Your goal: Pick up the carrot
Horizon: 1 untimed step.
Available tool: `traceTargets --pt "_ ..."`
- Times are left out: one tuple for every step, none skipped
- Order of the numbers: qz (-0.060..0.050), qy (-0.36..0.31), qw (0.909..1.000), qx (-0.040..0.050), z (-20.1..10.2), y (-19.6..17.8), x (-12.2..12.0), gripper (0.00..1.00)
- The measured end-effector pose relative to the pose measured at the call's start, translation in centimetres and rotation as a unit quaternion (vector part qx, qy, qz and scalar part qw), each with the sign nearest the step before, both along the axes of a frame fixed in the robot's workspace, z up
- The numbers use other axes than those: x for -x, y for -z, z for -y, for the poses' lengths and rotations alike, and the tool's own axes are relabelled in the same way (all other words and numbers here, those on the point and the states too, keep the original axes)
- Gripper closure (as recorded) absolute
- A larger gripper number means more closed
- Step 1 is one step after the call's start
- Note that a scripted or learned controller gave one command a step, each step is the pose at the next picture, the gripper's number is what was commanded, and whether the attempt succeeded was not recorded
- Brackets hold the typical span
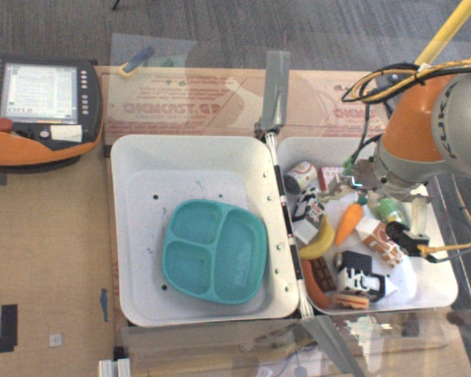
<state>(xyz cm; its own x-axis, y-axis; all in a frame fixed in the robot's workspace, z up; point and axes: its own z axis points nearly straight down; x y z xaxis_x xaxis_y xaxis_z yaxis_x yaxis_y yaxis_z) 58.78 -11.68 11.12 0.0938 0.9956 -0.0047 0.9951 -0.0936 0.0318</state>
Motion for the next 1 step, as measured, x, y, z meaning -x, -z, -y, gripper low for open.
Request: traceTargets --pt "-0.015 0.017 0.9997 -0.0042 5.61 -0.30 4.84 0.00"
